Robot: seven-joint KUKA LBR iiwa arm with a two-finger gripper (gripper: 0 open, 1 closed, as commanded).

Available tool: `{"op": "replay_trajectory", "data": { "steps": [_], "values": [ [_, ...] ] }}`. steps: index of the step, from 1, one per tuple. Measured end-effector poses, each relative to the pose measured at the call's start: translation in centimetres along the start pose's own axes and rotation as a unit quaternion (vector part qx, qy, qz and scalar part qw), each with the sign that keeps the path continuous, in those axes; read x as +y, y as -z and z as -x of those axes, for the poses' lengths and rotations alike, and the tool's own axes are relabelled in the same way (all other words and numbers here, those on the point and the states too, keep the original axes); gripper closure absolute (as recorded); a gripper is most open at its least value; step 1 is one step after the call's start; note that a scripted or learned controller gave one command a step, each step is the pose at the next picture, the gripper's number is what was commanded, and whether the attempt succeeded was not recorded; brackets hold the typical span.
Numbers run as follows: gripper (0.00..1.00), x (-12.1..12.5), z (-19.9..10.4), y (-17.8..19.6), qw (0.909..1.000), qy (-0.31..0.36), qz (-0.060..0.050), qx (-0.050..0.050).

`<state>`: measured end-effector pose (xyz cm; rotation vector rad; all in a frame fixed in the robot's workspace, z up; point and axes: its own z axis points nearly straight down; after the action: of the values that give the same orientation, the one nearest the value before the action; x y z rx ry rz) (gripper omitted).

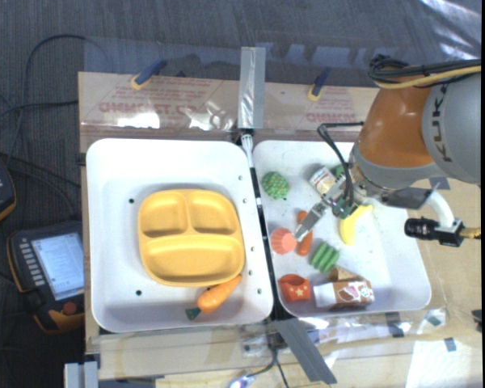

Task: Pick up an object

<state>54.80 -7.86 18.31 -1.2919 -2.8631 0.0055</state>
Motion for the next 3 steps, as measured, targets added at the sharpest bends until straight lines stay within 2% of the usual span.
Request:
{"op": "replay_trajectory", "data": {
  "steps": [1, 2, 3],
  "values": [
    [0.00, -3.4, 4.6, -9.3, 0.9999, -0.009, 0.005, -0.005],
    [0.00, -1.1, 2.3, -9.2, 0.9977, 0.068, 0.004, -0.008],
    [1.00, -0.9, 2.3, -8.2, 0.9976, 0.068, 0.006, -0.008]
  ]
}}
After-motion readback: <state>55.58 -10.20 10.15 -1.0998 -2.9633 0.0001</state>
